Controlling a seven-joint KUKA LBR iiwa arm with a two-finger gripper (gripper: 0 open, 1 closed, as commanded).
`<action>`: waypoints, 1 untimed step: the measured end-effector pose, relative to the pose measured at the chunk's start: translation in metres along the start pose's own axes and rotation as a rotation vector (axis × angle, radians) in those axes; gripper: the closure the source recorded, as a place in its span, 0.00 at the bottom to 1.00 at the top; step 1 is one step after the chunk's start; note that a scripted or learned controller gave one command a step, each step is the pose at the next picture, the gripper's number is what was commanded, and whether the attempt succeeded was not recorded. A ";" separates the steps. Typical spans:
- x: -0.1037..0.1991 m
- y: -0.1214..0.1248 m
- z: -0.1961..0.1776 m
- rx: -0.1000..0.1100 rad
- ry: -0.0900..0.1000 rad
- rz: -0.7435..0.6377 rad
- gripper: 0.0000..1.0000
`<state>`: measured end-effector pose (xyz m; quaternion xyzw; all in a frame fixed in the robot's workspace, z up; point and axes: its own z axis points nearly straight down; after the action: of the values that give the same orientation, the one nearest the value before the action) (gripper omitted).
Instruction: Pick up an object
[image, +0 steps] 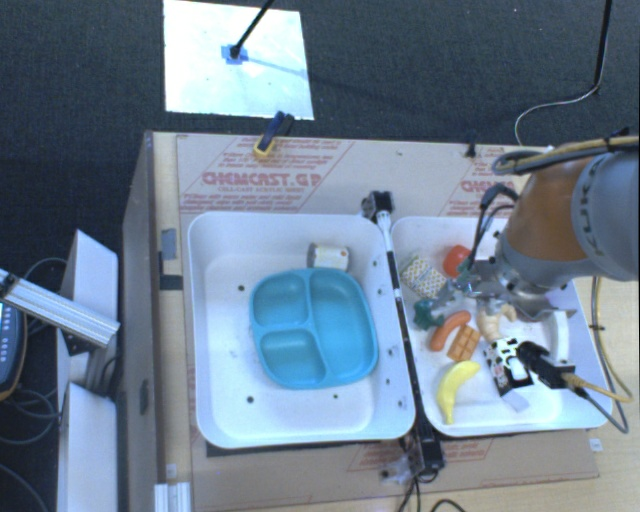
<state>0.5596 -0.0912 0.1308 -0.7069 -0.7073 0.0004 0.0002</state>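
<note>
Whether anything is being gripped by the gripper (487, 300) cannot be told, since it is being lowered into the right bin (590, 420) over toy food, with a banana (453, 388) lying near.

Blue divided plate (312, 327), yellow banana (455, 388), white bins (225, 300)

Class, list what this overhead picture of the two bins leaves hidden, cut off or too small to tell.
1. Gripper: the arm's wrist covers it from above, so its state is unclear.
2. Right bin: the arm hides part of its floor.
3. Small black-and-white item: too small to identify.
4. Object behind the blue plate, at: too small to name.
</note>
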 end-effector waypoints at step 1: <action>-0.017 0.090 0.040 -0.014 -0.002 -0.003 0.00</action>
<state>0.6497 -0.1084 0.0904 -0.7057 -0.7084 -0.0040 -0.0055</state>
